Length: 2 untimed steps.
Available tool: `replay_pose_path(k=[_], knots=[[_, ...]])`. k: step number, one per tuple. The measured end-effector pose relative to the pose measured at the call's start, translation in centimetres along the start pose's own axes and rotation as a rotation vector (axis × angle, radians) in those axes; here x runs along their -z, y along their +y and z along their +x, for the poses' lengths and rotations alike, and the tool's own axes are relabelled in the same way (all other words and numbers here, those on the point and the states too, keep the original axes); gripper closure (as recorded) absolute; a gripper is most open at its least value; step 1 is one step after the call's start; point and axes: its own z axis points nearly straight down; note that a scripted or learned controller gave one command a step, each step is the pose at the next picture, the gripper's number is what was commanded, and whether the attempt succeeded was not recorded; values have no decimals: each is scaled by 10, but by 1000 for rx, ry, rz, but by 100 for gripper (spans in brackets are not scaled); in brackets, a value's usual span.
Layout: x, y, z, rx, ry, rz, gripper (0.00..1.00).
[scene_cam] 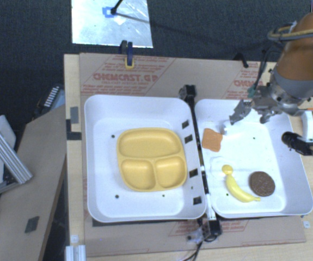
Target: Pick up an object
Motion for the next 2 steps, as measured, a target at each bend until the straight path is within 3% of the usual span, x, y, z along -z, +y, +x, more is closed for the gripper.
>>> replay_pose_path(k=[1, 2], knots=[[7, 2, 0, 2, -1, -12, 0], [-55, -1, -2, 0, -1, -7, 0]])
